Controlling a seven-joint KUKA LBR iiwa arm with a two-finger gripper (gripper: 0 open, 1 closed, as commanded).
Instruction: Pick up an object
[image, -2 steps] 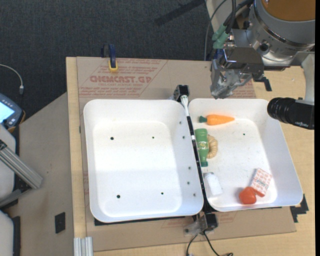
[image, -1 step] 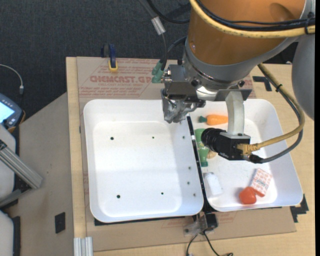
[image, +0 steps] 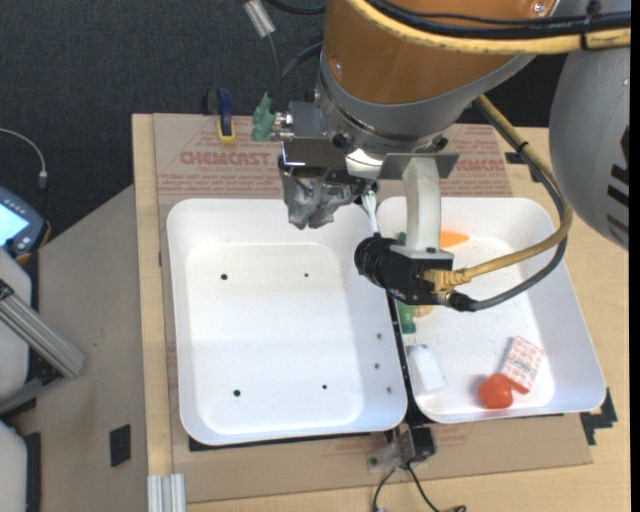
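The arm (image: 440, 60), grey with a broad orange band, reaches in from the right and hangs over the far edge of the left bin (image: 200, 300), near that bin's far right corner. Its gripper (image: 318, 205), a dark metal assembly, points down at the bin's far rim; whether the jaws are wide or narrow I cannot tell, and nothing can be seen between them. A black cylindrical fitting with a brass coupling and a tan hose (image: 520, 255) hangs beside the divide between the bins. Both bins are shallow, glossy white trays with rounded corners, resting on a brown cardboard sheet (image: 180, 150) printed with red lettering, which lies on the tabletop. The left bin's floor shows four small dark holes. In the right bin (image: 575, 330), a small flat packet (image: 523, 362) with a red-and-white pattern lies near the near right corner, its long axis tilted from far left to near right. Touching its near left end is a round red-orange ball (image: 495, 392). A small white block (image: 428, 368) lies near the near left corner, beside the dividing rim. An orange piece (image: 453, 239) lies near the far edge, partly hidden behind a white part of the arm. A green thing (image: 407, 316) lies along the left rim, its shape unclear.
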